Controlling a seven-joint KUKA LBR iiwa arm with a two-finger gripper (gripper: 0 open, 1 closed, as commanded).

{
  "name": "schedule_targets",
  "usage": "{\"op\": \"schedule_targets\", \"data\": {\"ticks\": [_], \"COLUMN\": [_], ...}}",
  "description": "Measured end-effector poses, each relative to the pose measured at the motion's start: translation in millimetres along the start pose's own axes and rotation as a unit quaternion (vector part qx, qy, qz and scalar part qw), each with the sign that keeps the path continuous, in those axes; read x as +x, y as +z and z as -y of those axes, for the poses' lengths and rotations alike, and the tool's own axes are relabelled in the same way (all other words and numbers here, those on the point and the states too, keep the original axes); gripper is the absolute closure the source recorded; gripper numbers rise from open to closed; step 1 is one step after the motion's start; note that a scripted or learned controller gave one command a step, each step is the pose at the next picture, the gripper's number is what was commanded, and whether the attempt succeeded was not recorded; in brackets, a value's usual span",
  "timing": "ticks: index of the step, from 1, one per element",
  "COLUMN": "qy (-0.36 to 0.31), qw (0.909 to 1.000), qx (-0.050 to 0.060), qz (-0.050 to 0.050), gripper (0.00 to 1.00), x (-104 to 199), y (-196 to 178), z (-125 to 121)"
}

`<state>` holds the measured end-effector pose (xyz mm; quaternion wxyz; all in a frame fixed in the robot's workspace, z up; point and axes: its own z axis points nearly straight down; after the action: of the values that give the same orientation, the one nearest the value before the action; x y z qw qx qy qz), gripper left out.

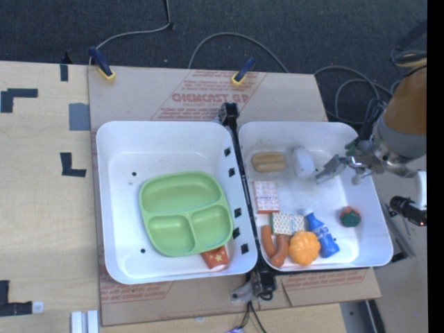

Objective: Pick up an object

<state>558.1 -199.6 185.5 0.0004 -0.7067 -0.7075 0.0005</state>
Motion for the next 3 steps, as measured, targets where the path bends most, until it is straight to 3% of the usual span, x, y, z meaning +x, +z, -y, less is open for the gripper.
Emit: {"op": "schedule_targets", "data": {"ticks": [1, 2, 3], "qy": [0.0, 0.0, 0.0], "qw": [1.0, 1.0, 1.0], "qx": [-0.005, -0.004, -0.003], "qz": [0.0, 0.001, 0.001], "gripper": [0.0, 0.0, 0.0], "x": [29, 95, 77], "y": [96, 98, 99], "z": [49, -8, -38]}}
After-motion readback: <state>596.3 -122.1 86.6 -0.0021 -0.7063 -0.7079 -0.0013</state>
